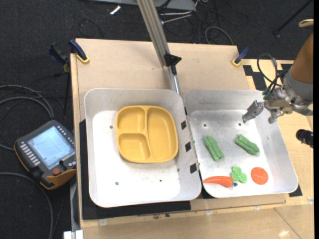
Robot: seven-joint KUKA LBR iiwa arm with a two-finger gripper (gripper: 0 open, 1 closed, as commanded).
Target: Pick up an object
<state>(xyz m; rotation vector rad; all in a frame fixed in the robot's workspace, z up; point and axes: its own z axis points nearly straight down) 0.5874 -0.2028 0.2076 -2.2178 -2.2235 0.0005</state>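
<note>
While I hang over the far right corner of the right bin, the stock reads as follows, largest first.

Bench [124, 63]: bare board top, bearing both bins; yellow clamps at its far corners.

Left bin [99, 183]: shallow, white, near the left half of the bench. Holds one item.

Right bin [279, 168]: shallow, white, just beside the left bin, their inner edges meeting along a line of black clips. Holds four items, all in its nearer half.

Yellow tray [147, 133]: three compartments, rounded corners, lying flat in the middle of the left bin.

My arm [301, 73]: enters from the right, orange band above the wrist.

My gripper [263, 112]: above the far right part of the right bin, well apart from every item. Two fingers [251, 112] show spread apart with bare bin floor between them; jaws wide, holding nothing.

Pendant [47, 153]: grey and orange handset with a lit screen, on the dark floor left of the bench.

Green pod, first [214, 147]: long, ridged, lying slantwise near the middle of the right bin.

Green pod, second [247, 145]: similar, to the right of the first, apart from it, nearest to my fingers.

Orange carrot [218, 181]: lying along the near edge of the right bin.

Red-orange disc [259, 175]: flat, round, near the right front corner.

Small green piece [239, 175]: knobbly, between carrot and disc, touching the carrot's thick end.
</note>
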